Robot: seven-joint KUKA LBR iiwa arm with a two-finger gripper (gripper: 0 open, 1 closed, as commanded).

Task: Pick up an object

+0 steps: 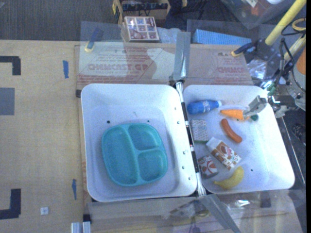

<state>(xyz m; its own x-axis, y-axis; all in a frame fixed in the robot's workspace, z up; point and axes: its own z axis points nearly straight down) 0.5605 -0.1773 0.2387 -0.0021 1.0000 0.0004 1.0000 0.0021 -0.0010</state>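
The carrot (232, 113) lies in the upper part of the right bin (272, 154), orange with a green tip pointing toward the bin's right wall. The gripper (255, 106) sits at that green end, its grey fingers slanting down from the upper right, and the lower fingertip looks to be touching or just beside the carrot's tip. The view is too coarse to tell whether the jaws are spread or pressed together, and nothing can be seen pinched between them; the carrot appears to rest on the bin floor.

Just left of the carrot is a blue bottle (202, 106) with a white cap, lying on its side near the bin's upper left corner. Below the carrot a reddish-orange sausage (231, 130) lies at a slant, apart from it. Left of the sausage, against the divider, is a small grey patterned packet (199, 129). Lower down, a white and brown carton (224, 153) lies tilted, with a second small box (207, 166) just beside it at its lower left. A yellow banana (231, 178) curves along the bottom of the bin, near the carton.

The left bin (97, 101) holds a teal divided plate (134, 153) with three compartments, set toward the lower middle. Behind both bins flattened cardboard (126, 64) lies on the bench.
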